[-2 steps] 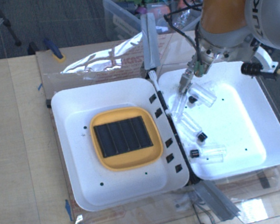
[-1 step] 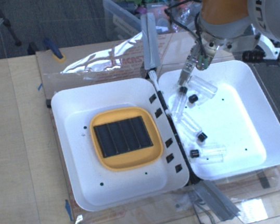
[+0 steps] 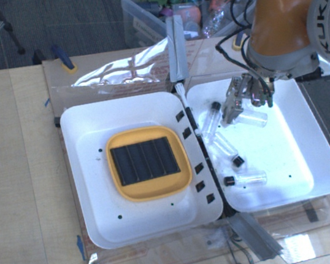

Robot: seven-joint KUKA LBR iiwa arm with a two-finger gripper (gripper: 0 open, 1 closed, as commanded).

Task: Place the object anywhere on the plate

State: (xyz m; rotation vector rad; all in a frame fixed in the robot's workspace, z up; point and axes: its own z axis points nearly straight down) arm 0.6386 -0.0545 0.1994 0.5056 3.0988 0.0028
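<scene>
Camera view showed the grey arm's two-finger gripper (image 3: 234, 113) lowered into the right shallow white bin (image 3: 314, 135), its opening impossible to judge. A clear plastic tube (image 3: 253, 118) lay just beside the gripper, and more clear tubes with black caps (image 3: 247, 178) lay nearer the bin's front. The yellow rectangular plate with a dark ribbed centre (image 3: 148, 162) sat in the left white bin (image 3: 88, 177), well apart from the gripper.

A single fixed camera looks down at a slant from above the bench (image 3: 18, 182), near enough that the two white bins (image 3: 84, 172) span most of the frame; the arm (image 3: 283, 13) enters from the right, a clutter-filled tub (image 3: 139, 5) behind.
</scene>
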